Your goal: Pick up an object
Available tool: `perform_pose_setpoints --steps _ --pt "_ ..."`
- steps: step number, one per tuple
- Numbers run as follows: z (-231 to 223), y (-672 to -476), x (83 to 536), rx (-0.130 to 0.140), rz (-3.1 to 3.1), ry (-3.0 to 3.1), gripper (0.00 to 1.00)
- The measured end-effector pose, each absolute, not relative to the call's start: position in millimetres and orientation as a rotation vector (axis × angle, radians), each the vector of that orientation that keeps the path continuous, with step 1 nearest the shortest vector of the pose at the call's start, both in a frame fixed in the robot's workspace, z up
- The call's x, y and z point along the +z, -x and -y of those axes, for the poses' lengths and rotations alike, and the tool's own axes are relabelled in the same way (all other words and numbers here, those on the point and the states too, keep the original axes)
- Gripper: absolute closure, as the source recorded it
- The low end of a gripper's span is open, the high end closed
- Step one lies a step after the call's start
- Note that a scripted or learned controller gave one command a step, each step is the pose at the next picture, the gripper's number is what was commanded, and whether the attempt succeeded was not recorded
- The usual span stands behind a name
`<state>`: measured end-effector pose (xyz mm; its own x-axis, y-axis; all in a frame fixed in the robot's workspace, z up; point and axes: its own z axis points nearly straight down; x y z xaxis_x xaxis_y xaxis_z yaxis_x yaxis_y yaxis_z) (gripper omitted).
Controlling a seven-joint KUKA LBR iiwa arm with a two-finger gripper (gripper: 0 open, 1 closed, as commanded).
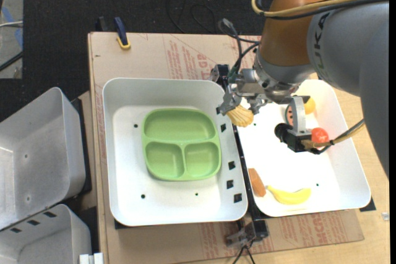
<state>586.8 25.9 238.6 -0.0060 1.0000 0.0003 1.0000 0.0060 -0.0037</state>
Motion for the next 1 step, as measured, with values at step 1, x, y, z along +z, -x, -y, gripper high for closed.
perform_pose_setpoints --steps 1 --pt "-88.7 -574.3 234.0 0.001 2.229 2.21 1.0"
